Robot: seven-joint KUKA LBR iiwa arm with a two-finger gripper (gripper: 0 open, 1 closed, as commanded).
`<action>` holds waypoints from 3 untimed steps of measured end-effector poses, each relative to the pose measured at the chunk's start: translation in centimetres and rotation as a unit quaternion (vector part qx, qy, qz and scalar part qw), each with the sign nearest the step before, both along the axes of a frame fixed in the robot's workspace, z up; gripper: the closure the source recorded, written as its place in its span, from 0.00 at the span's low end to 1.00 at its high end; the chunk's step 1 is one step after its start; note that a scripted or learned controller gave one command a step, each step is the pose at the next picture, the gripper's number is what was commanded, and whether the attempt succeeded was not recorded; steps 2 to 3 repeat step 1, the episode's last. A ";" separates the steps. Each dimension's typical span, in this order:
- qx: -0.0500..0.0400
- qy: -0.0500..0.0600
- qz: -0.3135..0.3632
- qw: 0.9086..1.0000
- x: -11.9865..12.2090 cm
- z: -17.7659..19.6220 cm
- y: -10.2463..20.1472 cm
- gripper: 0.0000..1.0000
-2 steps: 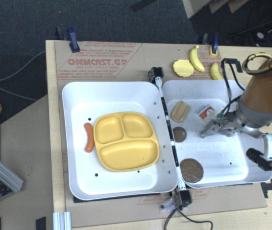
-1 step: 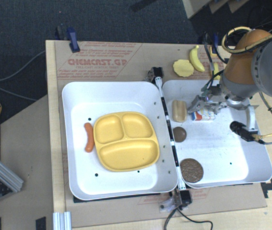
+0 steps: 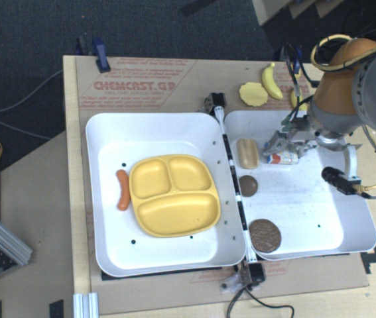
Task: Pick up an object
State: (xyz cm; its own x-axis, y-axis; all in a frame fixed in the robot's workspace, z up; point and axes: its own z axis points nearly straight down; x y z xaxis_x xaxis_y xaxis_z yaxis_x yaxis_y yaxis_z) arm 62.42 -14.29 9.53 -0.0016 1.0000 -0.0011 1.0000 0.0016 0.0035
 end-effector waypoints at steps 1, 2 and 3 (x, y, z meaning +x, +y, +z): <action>0.001 -0.004 0.004 1.000 1.1 9.6 7.7 1.00; 0.001 -0.004 0.004 1.000 1.1 9.6 7.7 1.00; 0.001 -0.004 0.004 1.000 1.1 9.6 7.7 1.00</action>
